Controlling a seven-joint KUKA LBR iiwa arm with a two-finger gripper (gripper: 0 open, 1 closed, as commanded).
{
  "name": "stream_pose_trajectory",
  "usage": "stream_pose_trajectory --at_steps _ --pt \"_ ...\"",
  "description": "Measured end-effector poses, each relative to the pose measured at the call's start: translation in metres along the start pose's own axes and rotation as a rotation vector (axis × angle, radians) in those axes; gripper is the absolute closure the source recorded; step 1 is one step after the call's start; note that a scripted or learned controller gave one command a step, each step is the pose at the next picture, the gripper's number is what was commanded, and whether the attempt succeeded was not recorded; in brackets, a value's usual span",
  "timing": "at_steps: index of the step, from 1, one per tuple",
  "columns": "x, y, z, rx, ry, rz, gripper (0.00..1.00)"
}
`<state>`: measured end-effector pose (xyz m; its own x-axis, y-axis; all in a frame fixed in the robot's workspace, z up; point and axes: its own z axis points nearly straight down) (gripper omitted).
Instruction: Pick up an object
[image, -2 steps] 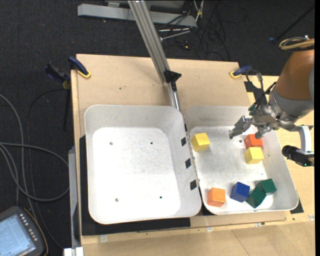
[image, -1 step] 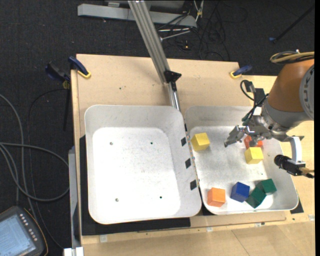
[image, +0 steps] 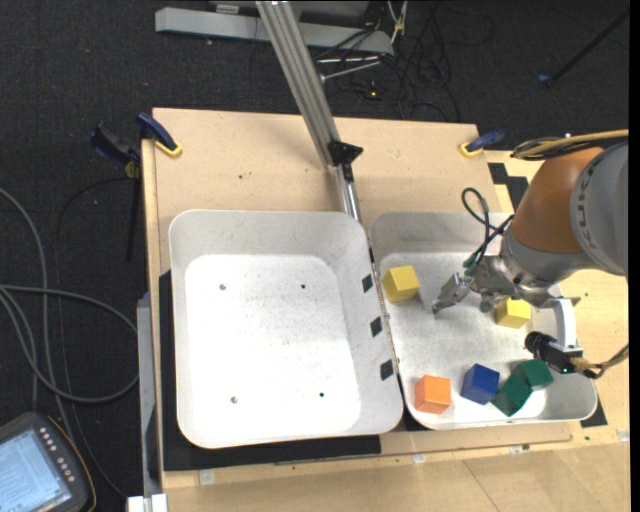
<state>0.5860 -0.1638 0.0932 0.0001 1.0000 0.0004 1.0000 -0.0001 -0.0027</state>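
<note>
The arm reaches in over the right bin, its orange band above the wrist, and the end effector hangs low over that bin's floor, pointing away from the arm toward the left bin. Whether it is spread or pressed together cannot be told from this angle; nothing shows between its tips.

Several blocks lie around it inside the right bin. The larger yellow block sits just beyond the end effector's tip, toward the divider between the bins, apart from it and not touched. A smaller yellow block lies behind the end effector, on the arm's side, partly covered by the wrist. Nearer the camera, along the bin's front edge, stand an orange block, a blue block and a green block; the blue and green ones touch or nearly touch, while the orange one stands a little apart. All three are well clear of the end effector.

A black cable loops up from the wrist on the far side. A slanted metal rail comes down from the top of the view and ends at the far edge between the two bins, beyond the end effector. Both bins rest on the wooden surface, with blue and yellow clamps at its far corners.
</note>
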Motion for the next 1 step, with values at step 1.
stream_pose_trajectory --at_steps 1 --pt "-0.0011 0.001 -0.0131 -0.005 -0.001 0.002 1.0"
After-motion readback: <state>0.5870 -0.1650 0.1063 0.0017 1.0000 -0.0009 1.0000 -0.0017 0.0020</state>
